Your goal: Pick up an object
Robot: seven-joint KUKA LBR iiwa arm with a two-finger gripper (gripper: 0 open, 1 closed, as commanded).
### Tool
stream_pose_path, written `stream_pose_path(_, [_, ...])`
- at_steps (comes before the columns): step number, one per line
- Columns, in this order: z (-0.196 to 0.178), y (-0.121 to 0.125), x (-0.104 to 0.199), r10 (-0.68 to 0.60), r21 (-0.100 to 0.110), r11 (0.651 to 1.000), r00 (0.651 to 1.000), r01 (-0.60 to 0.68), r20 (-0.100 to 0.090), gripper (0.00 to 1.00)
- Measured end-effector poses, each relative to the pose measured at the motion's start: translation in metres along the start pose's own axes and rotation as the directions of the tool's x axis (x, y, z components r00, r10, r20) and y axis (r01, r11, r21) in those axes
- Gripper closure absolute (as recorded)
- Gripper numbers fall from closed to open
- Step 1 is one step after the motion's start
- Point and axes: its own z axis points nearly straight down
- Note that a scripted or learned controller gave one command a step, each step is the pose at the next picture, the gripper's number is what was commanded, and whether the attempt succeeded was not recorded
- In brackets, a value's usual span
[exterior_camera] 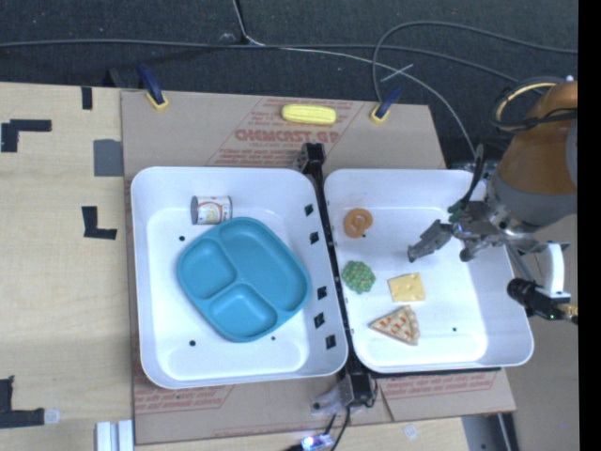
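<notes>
The right bin (488,346) holds an orange ring-shaped pastry (357,222), a green broccoli piece (358,276), a yellow cheese square (406,287) and a pizza slice (396,325). My gripper (439,251) hangs over the bin's middle, up and to the right of the cheese square. Its fingers are spread open, one dark finger (424,244) pointing left toward the pastry. Nothing sits between them. The grey arm with its orange band (540,148) comes in from the right edge.
In the left bin (150,346) lie a blue divided plate (242,276) and a small can (211,209) on its side. A yellow toy (308,114) rests on the cardboard behind the bins. Cables run across the dark floor at the top.
</notes>
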Motion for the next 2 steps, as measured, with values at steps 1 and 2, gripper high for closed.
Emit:
stream_pose_path(1, [-0.007, 0.003, 0.0, -0.004, -0.013, 1.0, 1.0, 0.004, 0.002, 0.0])
stream_pose_path(2, [0.037, 0.007, 0.004, -0.004, -0.011, 1.0, 1.0, 0.004, 0.003, 0.0])
